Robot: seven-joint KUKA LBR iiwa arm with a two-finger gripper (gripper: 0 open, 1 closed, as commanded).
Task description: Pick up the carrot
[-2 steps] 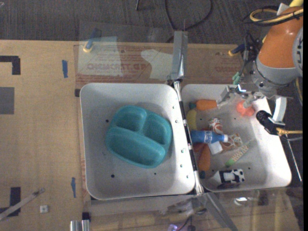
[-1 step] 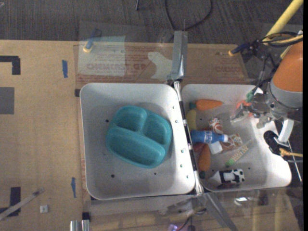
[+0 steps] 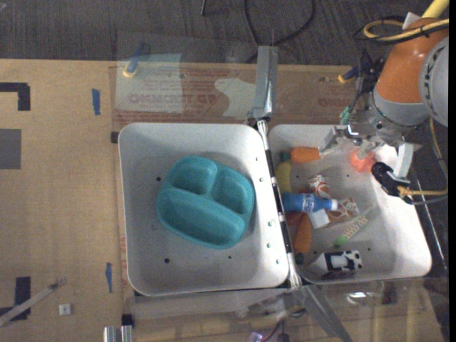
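**Orange carrot lies by the divider, arm above the bin's far corner**

White and shallow, two bins sit side by side on a tan table (image 3: 57, 212). The left bin (image 3: 139, 262) holds one thing, a teal sectioned plate (image 3: 206, 201), lying flat near its middle.

The right bin (image 3: 399, 251) is crowded. The carrot (image 3: 302, 235) lies close against the divider between the bins, in the near half, its length running roughly along that wall. Just beyond it a blue-and-white bottle (image 3: 308, 204) lies on its side, pointing away from the divider. A yellow piece (image 3: 283, 176) rests against the divider farther up, and an orange block (image 3: 305, 154) lies near the far wall. A small black-and-white toy cow (image 3: 343, 261) stands near the front wall, well apart from the rest. A red-orange object (image 3: 361, 162) lies toward the far right of the bin.

The arm (image 3: 410, 73), grey with an orange band, comes in from the right and hangs over the right bin's far right corner. Its gripper (image 3: 354, 135) sits well apart from the carrot, near the red-orange object. Whether the fingers are apart or together I cannot tell.
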